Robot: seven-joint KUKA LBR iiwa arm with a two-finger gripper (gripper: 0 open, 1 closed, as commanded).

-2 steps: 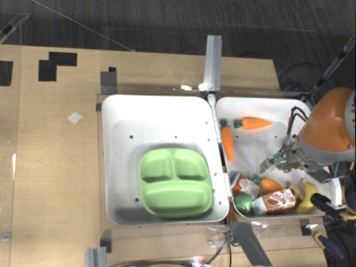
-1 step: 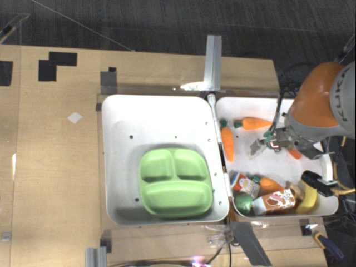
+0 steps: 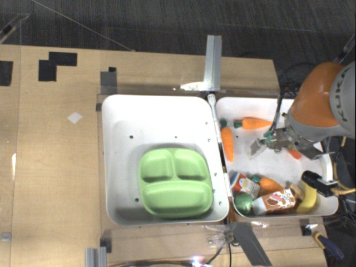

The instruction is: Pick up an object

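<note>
Over the right-hand shallow white bin (image 3: 329, 204), gripper (image 3: 266, 144) hovers, fingers spread and holding nothing; next, descend on orange carrot (image 3: 257, 123) at twelve o'clock.

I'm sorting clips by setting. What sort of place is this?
Probably a robotics lab bench for grasping trials: a grey arm with an orange band reaches over two shallow white bins, one holding a green divided plastic tray, the other toy carrots and packets.

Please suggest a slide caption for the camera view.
Hand over the right bin among carrots; green tray in the left bin.
</note>
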